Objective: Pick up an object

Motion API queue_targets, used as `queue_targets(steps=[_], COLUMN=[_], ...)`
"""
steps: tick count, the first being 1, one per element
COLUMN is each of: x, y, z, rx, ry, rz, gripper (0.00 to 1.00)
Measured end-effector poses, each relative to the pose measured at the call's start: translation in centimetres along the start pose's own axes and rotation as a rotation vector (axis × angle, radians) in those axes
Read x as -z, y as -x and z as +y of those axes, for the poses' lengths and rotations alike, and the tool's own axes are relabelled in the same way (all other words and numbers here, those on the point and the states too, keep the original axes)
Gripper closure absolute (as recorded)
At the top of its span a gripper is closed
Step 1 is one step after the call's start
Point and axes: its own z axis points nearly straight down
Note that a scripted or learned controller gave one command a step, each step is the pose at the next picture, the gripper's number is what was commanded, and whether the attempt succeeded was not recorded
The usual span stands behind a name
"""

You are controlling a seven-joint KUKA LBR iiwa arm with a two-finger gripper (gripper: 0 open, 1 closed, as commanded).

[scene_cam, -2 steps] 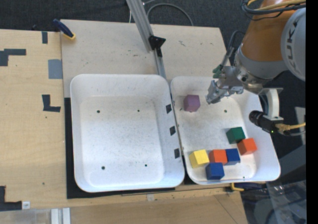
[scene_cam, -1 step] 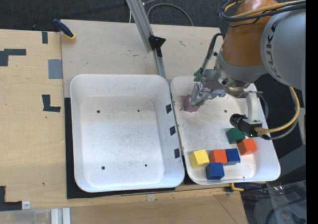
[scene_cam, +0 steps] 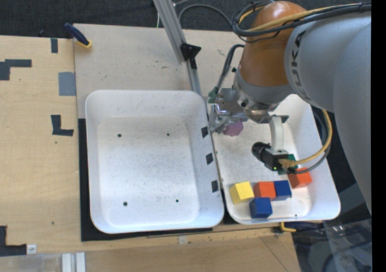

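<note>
Hovering over the far left corner of the right bin [scene_cam: 319, 201], the gripper [scene_cam: 226, 119] sits just under the arm's orange band, close to the wall shared with the left bin [scene_cam: 99, 144]. A mauve object [scene_cam: 233, 126] peeks out directly below the metal fingers. It looks to be between them, but the wrist hides too much for me to say so, and I cannot tell whether the jaws are wide, narrow or closed on it.

My reading is that the pick is at the grasp itself: the tool is down at the mauve piece, either closing or about to lift. Whether it is resting on the bin floor or already clear of it I can't judge from this angle.

The other candidates lie well apart from the gripper, bunched at the near end of the same bin: a yellow block [scene_cam: 243, 191], an orange block [scene_cam: 266, 190] and a blue block [scene_cam: 282, 189] in a row, touching or nearly so, a second blue block [scene_cam: 260, 207] just in front of them, and another orange block [scene_cam: 300, 178] off to the right.

What comes next, I'd say, calls for a firm close and a straight vertical lift, since the bin wall is just beside the fingers and any sideways drift could knock the piece loose.
</note>
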Motion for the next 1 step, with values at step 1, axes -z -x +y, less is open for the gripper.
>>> queue_targets(steps=[1], x=[-0.06], y=[-5.35], z=[1.71], rx=[0.002], ry=[0.003], rz=[0.001], gripper=[1.00])
